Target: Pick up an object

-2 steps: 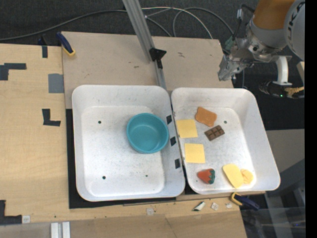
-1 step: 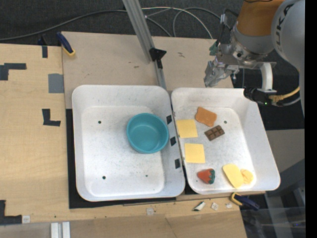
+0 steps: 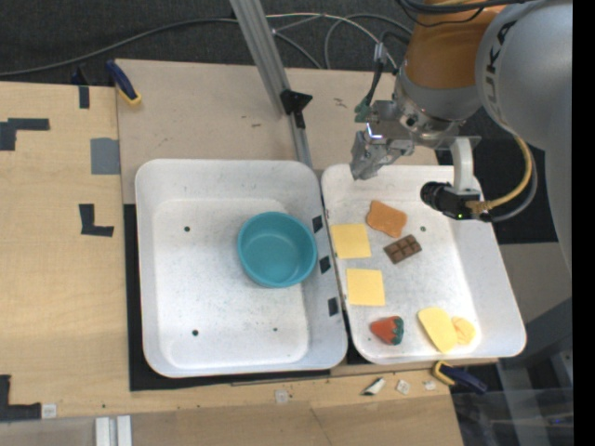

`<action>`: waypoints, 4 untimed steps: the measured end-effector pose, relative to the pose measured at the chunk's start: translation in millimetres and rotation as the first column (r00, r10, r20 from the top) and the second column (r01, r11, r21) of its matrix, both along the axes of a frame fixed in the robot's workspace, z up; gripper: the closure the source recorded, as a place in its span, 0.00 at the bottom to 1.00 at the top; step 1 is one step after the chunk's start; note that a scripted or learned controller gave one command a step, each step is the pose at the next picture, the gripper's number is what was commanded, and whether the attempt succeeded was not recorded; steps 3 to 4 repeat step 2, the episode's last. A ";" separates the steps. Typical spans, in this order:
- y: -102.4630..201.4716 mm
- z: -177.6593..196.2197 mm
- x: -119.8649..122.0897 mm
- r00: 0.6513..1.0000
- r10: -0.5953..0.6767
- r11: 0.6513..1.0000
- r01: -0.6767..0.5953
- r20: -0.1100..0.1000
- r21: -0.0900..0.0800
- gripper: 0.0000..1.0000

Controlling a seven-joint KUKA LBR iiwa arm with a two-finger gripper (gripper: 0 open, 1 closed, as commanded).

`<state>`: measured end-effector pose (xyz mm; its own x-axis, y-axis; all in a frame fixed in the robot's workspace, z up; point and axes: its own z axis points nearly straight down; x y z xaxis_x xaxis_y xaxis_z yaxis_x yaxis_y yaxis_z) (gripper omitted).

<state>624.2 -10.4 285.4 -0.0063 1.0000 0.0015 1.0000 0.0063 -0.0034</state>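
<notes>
While my jaws (image 3: pixel 365 167) hang over the far corner of the right bin (image 3: pixel 483 258), nothing sits between them, and from this slant I cannot tell how far apart they stand. Nearest below me lies an orange-brown slab (image 3: pixel 386 217), then a small chocolate piece (image 3: pixel 403 248) just beside it. Two flat yellow squares (image 3: pixel 351 241) lie along the bin's inner wall, with a strawberry (image 3: pixel 389 330) and a yellow lump (image 3: pixel 445 328) at the near end.

My worry is the flatness — the squares and the slab hug the floor, so I judge my tips could skid over them and close on air. Dropping too near the corner could also catch the rim.

Further out, the left bin (image 3: pixel 167 249) holds a teal bowl (image 3: pixel 275 248) — well apart from me.
</notes>
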 end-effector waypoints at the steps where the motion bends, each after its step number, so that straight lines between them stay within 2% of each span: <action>1: 36.7 -18.1 -26.5 1.000 -0.002 1.000 0.002 -0.001 -0.001 1.00; 2: 86.5 -33.0 -61.2 1.000 0.000 1.000 0.000 -0.003 -0.001 1.00; 4: 86.5 -33.0 -61.2 1.000 0.000 1.000 0.000 -0.003 -0.001 1.00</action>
